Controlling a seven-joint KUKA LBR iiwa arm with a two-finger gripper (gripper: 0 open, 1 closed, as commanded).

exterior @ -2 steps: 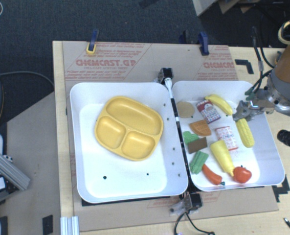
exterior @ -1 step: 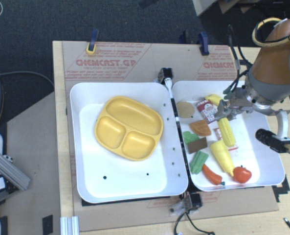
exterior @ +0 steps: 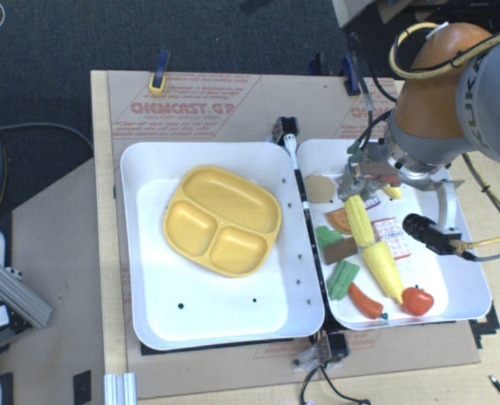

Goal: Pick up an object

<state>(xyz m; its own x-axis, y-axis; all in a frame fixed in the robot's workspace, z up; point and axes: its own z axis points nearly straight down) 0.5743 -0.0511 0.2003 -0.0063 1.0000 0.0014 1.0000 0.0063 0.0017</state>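
Dark carpet surrounded a bench (exterior: 233,91) topped with a printed brown sheet, two white bins side by side on it. Left bin (exterior: 199,302) held a yellow divided plate (exterior: 223,219), nothing else. Right bin (exterior: 460,277) held the toy food clutter. Gripper (exterior: 361,184) hung over the upper part of the right bin, arm coming in from the right. Could not tell whether it was open or closed, the wrist body blocked the view. Corn cob (exterior: 359,220) lay directly below the gripper, its upper end right at or under the tip; contact unclear, not seen gripped. Cob long axis ran near-to-far in the view, slightly tilted, far end toward the gripper, near end pointing at a yellow squash (exterior: 383,270) that continued almost the same line, the two nearly end to end. Crowding the cob: an orange piece (exterior: 338,220) touching its left side, a printed card (exterior: 390,230) under its right side, a green leafy piece (exterior: 328,236) and a brown block (exterior: 338,250) just left. A tan slice (exterior: 319,189) sat left of the gripper near the bin wall. Toward the near edge lay a green pod (exterior: 343,278), a red pepper (exterior: 366,300) and a tomato (exterior: 417,300) by the squash tip.
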